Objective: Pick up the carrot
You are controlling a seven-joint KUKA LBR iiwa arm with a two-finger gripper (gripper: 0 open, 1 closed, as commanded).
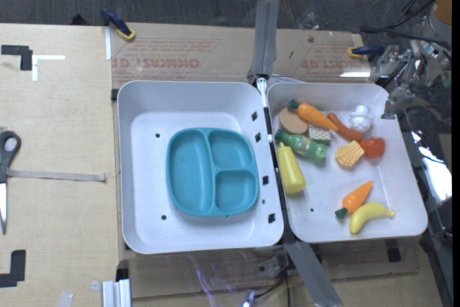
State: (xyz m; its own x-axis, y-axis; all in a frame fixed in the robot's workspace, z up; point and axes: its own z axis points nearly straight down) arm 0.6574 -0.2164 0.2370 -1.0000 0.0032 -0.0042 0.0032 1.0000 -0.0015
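Carrot (317, 115) is in the right bin (402, 226), up in its top-left part. It lies at a slant with the green top toward the bin's upper-left corner.

Going left to right: scissors (6, 154) lie on the bench at the far left edge, well out of play. The left bin (133, 154) has just a teal divided plate (213, 171) sitting in the middle.

Past the divider it gets crowded. A yellow bottle (291, 169) lies along the right bin's left wall. Above it are a green piece (306, 146) and a brown disc (292, 121), and the disc is right against the carrot's leafy end. A reddish sausage-looking thing (346, 129) runs just beside the carrot's tip, so I'd guess the free sides are the upper one and the middle of the body.

Lower down there's a second, smaller orange piece (356, 195) with a green end, next to a banana (370, 216). It might also be a carrot, honestly hard to say. That one has open white floor around it, so it'd be the easier grab.

The gripper (399, 86) hangs at the upper right, over the bin's top-right corner, well apart from the carrot. It's a tangle of metal and cable there, so I can't tell if it's wide or narrow. Nothing appears to be held.
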